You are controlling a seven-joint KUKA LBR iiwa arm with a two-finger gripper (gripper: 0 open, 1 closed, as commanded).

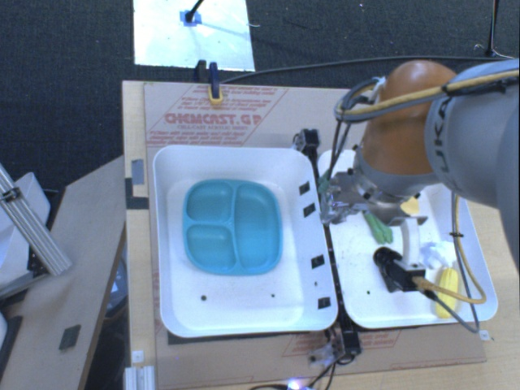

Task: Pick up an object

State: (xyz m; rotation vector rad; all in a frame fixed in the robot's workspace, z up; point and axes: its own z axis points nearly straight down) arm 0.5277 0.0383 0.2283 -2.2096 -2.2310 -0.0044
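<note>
Tan bench [134, 108] on dark carpet, two white bins side by side. Blue divided plate [234, 225] lay in left bin [175, 299]. Right of plate, in right bin [357, 303]: green item [379, 227], with yellow item [446, 287] farther right. Nothing seen lifted; pick judged not yet done. Arm [455, 128] bent low over right bin, gripper [335, 205] just right of plate. Could not tell claw's opening or hold.
</note>
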